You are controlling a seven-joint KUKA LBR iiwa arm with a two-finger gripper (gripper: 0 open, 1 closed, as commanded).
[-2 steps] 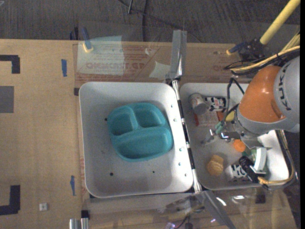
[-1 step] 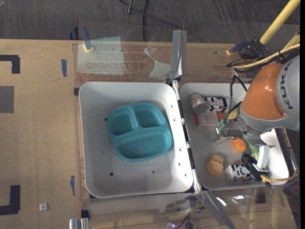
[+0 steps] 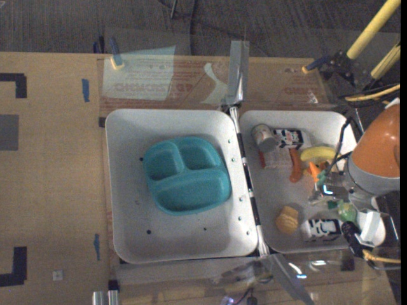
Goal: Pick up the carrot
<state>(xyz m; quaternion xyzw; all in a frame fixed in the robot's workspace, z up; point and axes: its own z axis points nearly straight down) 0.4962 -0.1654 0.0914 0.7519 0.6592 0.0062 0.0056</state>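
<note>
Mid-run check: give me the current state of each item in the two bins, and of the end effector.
teal divided plate: flat in the left bin, nothing on it.
carrot: lying loose in the right bin, not held.
banana: lying by the carrot.
can: on its side.
milk carton: lying down.
cookie: flat on the bin floor.
end effector: over the right bin, beside the carrot; fingers unclear.

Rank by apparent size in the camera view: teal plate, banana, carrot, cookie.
1. Teal plate, by far the largest.
2. Banana and carrot: about alike in length, and the arm partly hides the banana, so unranked.
3. Cookie, smallest.
</note>
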